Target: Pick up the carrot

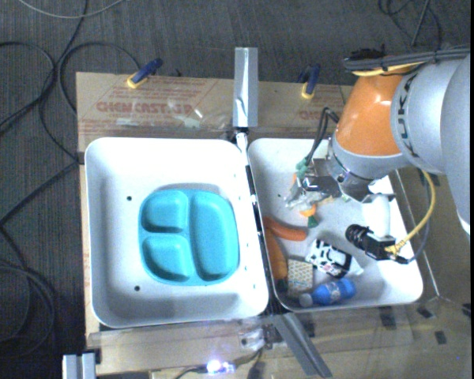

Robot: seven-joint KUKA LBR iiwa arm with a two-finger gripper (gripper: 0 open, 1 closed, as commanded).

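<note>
Now the claw (310, 186) hangs low in the right bin (403, 290), just above the carrot (287, 229), likely lining up to grab it. I cannot tell how the claw is set. The carrot lies by the bin's left wall. A blue bottle (329, 292) and a black-and-white toy (328, 257) crowd near the carrot.

You have the carrot (285, 230) in the right bin (395, 294), near its left wall. It's orange and long, lying flat and slanted, one end toward the wall, the other toward the bin's middle. Its far end sits just below the arm's wrist.
</note>
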